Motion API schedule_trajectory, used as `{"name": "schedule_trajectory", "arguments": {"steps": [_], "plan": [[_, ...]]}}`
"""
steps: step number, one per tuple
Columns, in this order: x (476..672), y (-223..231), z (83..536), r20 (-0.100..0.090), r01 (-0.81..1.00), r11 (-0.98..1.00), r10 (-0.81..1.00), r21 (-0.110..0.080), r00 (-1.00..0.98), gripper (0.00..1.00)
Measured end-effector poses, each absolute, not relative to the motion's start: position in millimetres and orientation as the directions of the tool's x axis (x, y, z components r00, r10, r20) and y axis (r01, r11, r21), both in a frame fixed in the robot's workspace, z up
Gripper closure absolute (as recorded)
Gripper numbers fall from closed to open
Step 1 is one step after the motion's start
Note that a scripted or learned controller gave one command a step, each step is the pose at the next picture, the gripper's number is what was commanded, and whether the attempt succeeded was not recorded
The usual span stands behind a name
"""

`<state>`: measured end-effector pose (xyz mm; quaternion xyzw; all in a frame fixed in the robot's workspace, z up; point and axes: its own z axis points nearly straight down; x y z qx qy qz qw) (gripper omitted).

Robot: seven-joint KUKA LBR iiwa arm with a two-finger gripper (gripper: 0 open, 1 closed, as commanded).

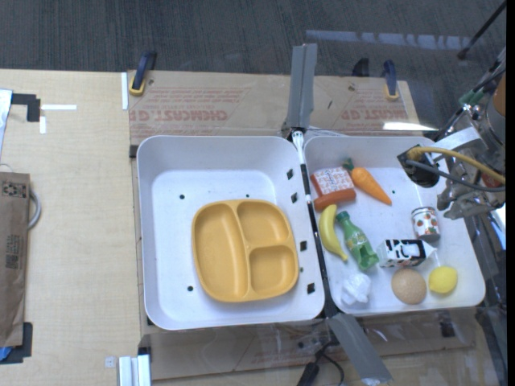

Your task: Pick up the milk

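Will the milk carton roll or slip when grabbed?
The milk carton looks boxy and flat-sided, so it probably won't roll. It seems small, likely light, and may skid if nudged. The green bottle and tan ball sit close, possibly crowding a grasp.

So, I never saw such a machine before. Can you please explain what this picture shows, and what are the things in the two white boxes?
One camera looks down at a slant on a bench. The robot arm reaches in from the right edge, above the right bin. The left bin holds a yellow divided plate. The right bin holds toy food: the milk carton, a carrot, a banana, a green bottle, a small can and a lemon. Nothing is visibly held.
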<state>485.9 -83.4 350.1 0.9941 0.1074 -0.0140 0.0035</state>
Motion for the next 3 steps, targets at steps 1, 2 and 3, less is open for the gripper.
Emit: {"name": "schedule_trajectory", "arguments": {"steps": [1,2,3], "plan": [[487.1,-83.5,357.0,-0.036,0.218,-0.976,0.218,0.005,0.975,1.0],[488.4,-83.8,363.9,-0.043,0.222,-0.975,0.222,0.006,0.974,1.0],[489.6,-84.4,371.0,-0.049,0.226,-0.974,0.225,0.007,0.973,1.0]]}}
